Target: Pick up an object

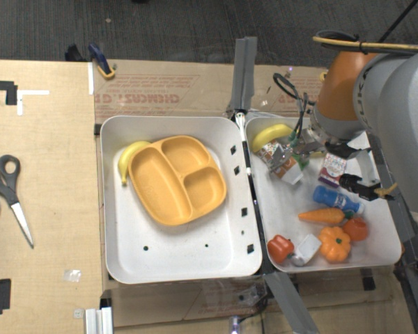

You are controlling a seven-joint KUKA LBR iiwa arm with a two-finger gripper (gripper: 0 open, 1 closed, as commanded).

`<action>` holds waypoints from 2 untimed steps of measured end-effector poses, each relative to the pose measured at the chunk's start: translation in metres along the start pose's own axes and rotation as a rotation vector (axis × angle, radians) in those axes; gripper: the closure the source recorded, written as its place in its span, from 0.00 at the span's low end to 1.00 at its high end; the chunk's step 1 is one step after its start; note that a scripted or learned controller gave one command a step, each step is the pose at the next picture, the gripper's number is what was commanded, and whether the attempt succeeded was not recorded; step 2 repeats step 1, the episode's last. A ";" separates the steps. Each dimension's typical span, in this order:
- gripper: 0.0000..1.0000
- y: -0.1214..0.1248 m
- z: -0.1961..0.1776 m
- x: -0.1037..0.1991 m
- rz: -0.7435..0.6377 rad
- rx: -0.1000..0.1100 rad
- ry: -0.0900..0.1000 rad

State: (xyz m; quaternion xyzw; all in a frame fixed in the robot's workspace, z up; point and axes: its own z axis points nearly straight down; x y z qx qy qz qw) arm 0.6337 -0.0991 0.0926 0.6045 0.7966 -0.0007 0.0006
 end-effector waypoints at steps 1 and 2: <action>1.00 0.001 -0.010 0.000 -0.005 0.000 -0.003; 1.00 0.001 -0.010 0.000 -0.005 0.000 -0.003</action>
